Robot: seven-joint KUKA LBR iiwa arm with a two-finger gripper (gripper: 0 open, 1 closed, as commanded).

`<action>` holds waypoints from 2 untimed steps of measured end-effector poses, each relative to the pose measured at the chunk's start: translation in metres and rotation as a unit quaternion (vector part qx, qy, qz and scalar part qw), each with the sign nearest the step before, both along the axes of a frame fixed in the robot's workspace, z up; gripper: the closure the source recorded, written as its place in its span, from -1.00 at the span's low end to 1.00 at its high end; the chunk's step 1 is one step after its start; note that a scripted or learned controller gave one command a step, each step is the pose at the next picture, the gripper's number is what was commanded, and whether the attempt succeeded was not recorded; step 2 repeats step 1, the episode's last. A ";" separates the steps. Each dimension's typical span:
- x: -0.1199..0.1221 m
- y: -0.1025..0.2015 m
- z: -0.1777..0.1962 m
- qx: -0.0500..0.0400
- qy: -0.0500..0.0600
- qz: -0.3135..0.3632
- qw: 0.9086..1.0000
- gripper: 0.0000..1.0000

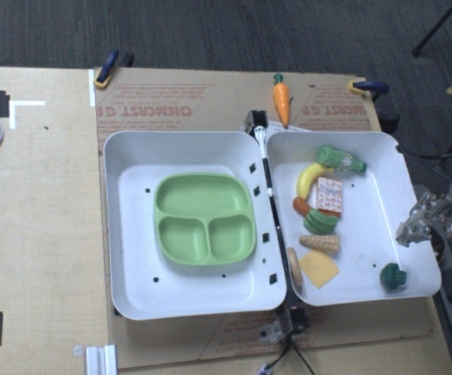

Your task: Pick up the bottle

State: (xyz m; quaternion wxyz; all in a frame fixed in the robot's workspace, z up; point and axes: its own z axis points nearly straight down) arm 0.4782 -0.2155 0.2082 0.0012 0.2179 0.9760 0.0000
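Dark carpet surrounds a wooden bench on which two shallow white bins sit side by side on cardboard: we note a green divided plate alone in the left bin and the toy food grouped in the right bin, presumably sorted so as to keep pick targets apart. We locate the green bottle lying on its side near the right bin's far edge, beside a banana, well apart from the gripper at that bin's right rim; we cannot tell its jaw state.

A robotics lab: clamped cardboard under two white bins, grey carpet.
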 end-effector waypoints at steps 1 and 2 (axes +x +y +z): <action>0.000 -0.007 -0.004 0.000 0.000 -0.179 0.984 1.00; 0.000 -0.007 -0.004 0.000 0.000 -0.179 0.984 1.00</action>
